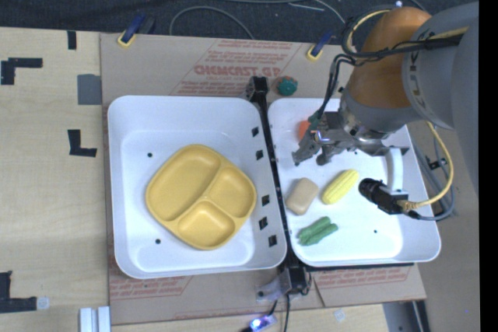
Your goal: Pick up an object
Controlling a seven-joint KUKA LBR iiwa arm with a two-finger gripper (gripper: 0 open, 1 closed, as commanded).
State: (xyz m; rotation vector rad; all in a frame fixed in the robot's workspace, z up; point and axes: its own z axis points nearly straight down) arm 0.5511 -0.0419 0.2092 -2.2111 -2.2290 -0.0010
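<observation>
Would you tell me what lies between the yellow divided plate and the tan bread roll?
In the camera view, the two white bins' adjoining walls with black clips separate the plate and roll.

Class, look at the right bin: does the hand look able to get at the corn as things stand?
Probably yes. The corn lies in the open just below the hand, apart from the tan piece and the green one; nothing covers it.

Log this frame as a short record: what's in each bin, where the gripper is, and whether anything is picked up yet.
left bin: yellow divided plate
right bin: corn cob, tan bread piece, green vegetable, partly hidden orange item
gripper: low over right bin, above the corn cob and bread
held: nothing seen between the jaws
task status: not yet done
</observation>
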